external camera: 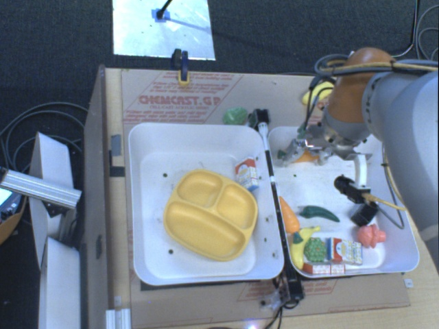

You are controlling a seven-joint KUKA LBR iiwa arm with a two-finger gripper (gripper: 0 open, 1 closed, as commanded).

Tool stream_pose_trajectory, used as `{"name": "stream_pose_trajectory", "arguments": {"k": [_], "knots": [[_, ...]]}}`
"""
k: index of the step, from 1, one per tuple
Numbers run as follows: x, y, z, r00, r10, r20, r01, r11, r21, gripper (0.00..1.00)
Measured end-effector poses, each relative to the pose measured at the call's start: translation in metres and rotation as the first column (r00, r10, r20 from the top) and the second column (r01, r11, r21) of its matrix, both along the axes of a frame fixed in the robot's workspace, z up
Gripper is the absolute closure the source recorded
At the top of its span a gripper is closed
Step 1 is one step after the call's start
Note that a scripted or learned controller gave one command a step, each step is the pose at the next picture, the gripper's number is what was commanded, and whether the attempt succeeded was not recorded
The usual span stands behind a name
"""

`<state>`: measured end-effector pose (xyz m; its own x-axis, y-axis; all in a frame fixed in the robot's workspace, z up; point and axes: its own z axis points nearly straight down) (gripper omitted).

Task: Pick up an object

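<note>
Inside left bin (pixel 147 184): yellow tray (pixel 210 213); over right bin (pixel 405 252), pincer (pixel 310 149) state unclear.

Two white bins: left bin (pixel 147 204), right bin (pixel 401 252). One yellow divided tray (pixel 209 214), one small carton (pixel 247 175), one carrot (pixel 289 218), one green pepper (pixel 319 213), one pink toy (pixel 371 236), one broccoli (pixel 315 249).

Two shallow white plastic bins (pixel 154 204) are seen on brown cardboard printed with red lettering (pixel 180 100). A yellow sectioned plastic tray (pixel 210 214) is sat in the left one, plus a small red, white and blue carton (pixel 247 174). In the right bin, a dark green toy pepper (pixel 318 213), an orange toy carrot (pixel 290 219), a pink toy (pixel 371 236) and a red and white striped box (pixel 343 251) can be spotted. The grey arm (pixel 401 125) is banded in orange.
</note>
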<state>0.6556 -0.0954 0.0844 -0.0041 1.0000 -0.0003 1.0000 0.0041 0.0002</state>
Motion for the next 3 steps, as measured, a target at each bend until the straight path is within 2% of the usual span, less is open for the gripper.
{"name": "stream_pose_trajectory", "arguments": {"k": [1,2,3], "knots": [[0.009,-0.01,-0.003,1.0,0.001,-0.026,0.0,1.0,0.008,0.0],[0.001,0.009,-0.001,1.0,0.0,-0.01,0.0,1.0,-0.004,0.0],[0.009,-0.007,-0.003,1.0,-0.002,-0.02,0.002,1.0,0.004,0.0]]}}
